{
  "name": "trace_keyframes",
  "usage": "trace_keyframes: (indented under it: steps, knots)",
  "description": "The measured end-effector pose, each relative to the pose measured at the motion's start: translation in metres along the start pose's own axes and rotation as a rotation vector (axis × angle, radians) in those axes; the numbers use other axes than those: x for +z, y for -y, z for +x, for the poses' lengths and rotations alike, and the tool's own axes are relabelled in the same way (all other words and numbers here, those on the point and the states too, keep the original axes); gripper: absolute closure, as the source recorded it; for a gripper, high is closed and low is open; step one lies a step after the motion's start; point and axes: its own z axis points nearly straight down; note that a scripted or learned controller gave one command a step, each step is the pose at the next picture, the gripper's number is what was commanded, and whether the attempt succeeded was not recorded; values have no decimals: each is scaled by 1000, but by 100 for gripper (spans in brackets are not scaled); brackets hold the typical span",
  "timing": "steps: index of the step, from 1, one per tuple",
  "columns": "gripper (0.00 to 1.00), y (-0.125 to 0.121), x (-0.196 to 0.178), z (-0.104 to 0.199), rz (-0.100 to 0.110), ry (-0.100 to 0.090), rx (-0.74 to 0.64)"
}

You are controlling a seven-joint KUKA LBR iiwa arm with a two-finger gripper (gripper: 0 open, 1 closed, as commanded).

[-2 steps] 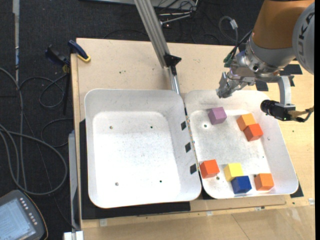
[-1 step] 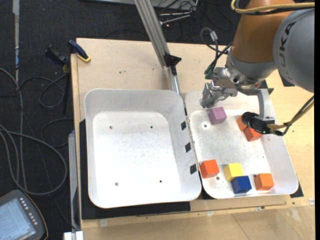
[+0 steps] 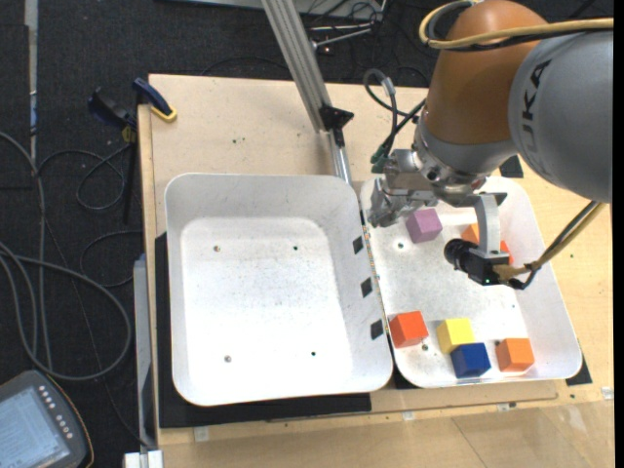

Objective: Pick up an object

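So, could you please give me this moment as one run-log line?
hand over right bin | near purple block | nothing seen held | four blocks at near edge

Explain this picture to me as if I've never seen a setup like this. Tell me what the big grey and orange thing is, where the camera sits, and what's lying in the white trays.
The big grey and orange thing is a robot arm, reaching in from the right of the picture. The single camera is fixed above the bench and looks down at a slant.

On the wooden bench sit two shallow white bins side by side. The left bin has speckled marks on its floor. The right bin holds small blocks: a purple block just below the arm's wrist, an orange block, a yellow block, a blue block and another orange block near the front edge.

The gripper hangs over the right bin's back corner, beside the purple block. I cannot tell whether it grips anything.
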Motion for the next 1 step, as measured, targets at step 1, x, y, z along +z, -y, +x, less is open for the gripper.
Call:
trace_keyframes:
  steps: [1]
  knots:
    - [100,23,18,41,1,0,0]
